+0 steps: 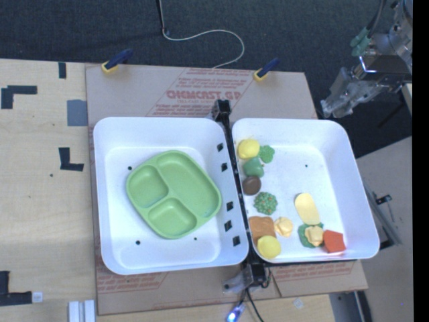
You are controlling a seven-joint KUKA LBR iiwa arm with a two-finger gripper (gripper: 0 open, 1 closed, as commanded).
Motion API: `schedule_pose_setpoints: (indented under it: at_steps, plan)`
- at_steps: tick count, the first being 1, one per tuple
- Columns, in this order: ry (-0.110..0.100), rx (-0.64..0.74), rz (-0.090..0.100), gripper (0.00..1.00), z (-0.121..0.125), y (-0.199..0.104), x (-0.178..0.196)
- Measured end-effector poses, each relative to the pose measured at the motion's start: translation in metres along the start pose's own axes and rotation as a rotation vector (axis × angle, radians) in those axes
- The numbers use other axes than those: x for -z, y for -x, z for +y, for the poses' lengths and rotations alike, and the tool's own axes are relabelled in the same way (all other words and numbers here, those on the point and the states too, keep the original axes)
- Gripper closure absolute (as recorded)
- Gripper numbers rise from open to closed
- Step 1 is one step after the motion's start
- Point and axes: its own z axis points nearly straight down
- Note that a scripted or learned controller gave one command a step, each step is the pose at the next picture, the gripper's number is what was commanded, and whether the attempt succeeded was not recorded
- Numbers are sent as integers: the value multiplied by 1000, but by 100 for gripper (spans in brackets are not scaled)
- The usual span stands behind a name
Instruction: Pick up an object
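The claw hangs beyond the right bin's two o'clock corner; how far open it is cannot be told. Toy foods, including a yellow slice, lie toward seven o'clock.

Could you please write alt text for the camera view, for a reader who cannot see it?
Two white bins sit side by side: the left bin holds a green divided plate, the right bin small toy foods. The gripper hangs outside, beyond its far right corner.
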Motion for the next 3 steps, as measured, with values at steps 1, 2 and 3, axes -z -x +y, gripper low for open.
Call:
schedule_pose_setpoints:
  at_steps: [1, 2, 3]
  plan:
    - [-17, -11, -2, 100, -1, 85, -41]
    - [-32, -2, 1, 100, 25, 62, -200]
    - [-28, 2, 2, 100, 43, -3, -335]
